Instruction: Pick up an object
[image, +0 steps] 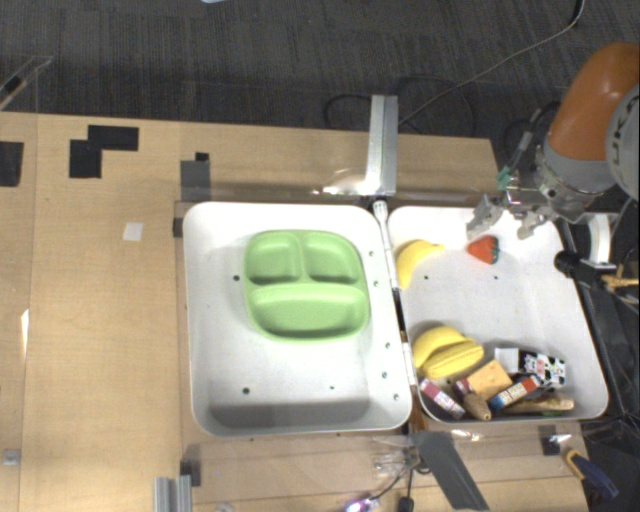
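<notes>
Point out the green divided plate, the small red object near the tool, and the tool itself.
green divided plate (305, 283), camera view, on the ridge between its compartments.
small red object (484, 249), camera view, on its red body.
tool (508, 214), camera view, midway between its fingertips, just above the red object.

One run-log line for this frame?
gripper above right bin far edge | red object just below, not held | green tray in left bin

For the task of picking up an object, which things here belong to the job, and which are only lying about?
Belong to the job:
- two-finger gripper, above the right bin
- small red strawberry-shaped toy, just below it
- yellow banana by the divider
- heap of small items in the near corner

Lying about:
- green three-compartment plastic plate in the left white bin
</notes>
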